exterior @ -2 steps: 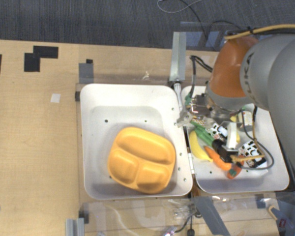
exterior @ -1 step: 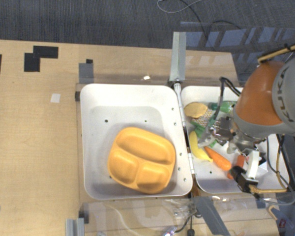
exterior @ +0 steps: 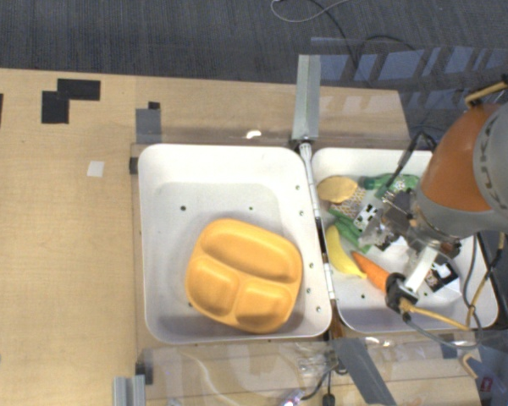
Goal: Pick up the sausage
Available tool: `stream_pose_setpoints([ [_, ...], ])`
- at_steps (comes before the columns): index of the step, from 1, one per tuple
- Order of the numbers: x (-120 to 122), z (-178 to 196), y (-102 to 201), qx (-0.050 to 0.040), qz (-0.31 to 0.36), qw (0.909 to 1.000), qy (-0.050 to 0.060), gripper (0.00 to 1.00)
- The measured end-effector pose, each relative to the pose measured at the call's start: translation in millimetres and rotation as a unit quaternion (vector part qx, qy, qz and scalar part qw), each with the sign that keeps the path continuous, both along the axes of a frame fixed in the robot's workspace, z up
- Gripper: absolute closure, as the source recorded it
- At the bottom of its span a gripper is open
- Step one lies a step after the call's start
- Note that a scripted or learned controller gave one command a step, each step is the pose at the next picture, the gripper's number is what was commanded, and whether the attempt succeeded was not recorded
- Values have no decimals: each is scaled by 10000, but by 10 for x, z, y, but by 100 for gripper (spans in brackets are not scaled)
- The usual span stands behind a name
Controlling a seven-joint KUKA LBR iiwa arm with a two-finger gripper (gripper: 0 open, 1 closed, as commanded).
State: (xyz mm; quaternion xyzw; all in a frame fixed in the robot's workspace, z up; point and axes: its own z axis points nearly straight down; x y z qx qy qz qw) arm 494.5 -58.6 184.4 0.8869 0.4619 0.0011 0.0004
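My gripper (exterior: 368, 218) hangs low over the left half of the right bin (exterior: 483, 315), among a heap of toy food. The grey arm with its orange band (exterior: 453, 176) covers the bin's right half. Just behind the gripper lies a tan rounded piece (exterior: 337, 189); I cannot tell whether it is the sausage. Green pieces lie beside the gripper (exterior: 345, 227) and behind it (exterior: 377, 180). A yellow banana (exterior: 342, 256) and an orange carrot (exterior: 372, 271) lie in front of it. Whatever is under the arm is hidden.
The left bin (exterior: 165, 184) holds a yellow-orange compartment plate (exterior: 244, 275) towards its front. A metal divider rail (exterior: 315, 227) runs between the bins. A black and yellow cable (exterior: 423, 311) trails across the right bin's front.
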Motion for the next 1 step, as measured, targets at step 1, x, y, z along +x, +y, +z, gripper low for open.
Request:
stream_pose_setpoints([
  [1, -70, -7, 580, 5, -704, 9975, 9, 0],
])
